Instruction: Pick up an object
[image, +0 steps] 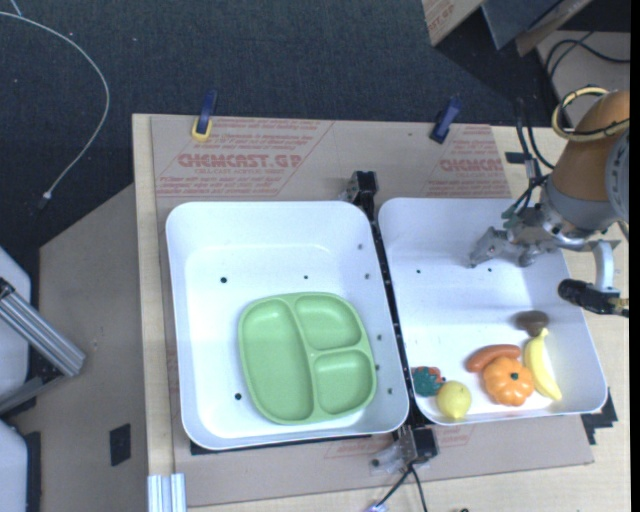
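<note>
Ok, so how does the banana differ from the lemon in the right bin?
The banana is long and curved, while the lemon is short and rounded. The banana lies against the bin's right wall beside the orange pumpkin, while the lemon sits near the front wall next to a small teal toy. The banana looks larger than the lemon. Both are yellow and lie in the right bin.

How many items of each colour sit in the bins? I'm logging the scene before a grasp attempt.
Green: 1, the divided plate
Yellow: 2, the banana and the lemon
Orange: 2, the pumpkin and the carrot-like piece
Brown: 1, small item
Teal and red: 1, small toy
Total: 7
</note>
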